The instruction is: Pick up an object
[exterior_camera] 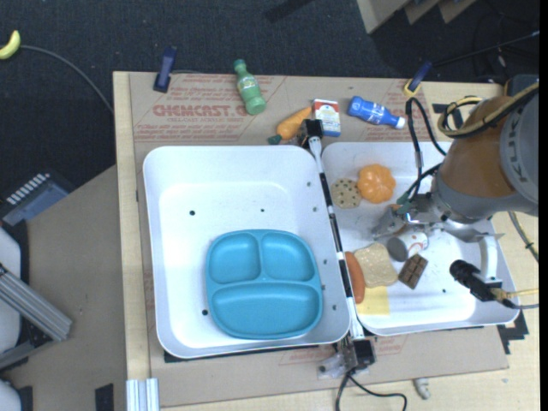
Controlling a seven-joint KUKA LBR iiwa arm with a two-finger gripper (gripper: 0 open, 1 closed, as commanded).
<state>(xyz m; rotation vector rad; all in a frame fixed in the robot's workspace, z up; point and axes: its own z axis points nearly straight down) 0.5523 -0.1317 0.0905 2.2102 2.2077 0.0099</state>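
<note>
The gripper (396, 232) is low inside the right bin (445, 311), just above the bread slice (374, 265) and beside the chocolate piece (413, 271), but I cannot tell its opening, and no object looks lifted yet.

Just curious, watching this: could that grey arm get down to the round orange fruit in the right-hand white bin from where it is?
Probably yes. The round orange fruit lies uncovered in the right white bin, with nothing stacked on it. A brown speckled cookie sits close beside it, and the gripper hangs just nearby.
</note>
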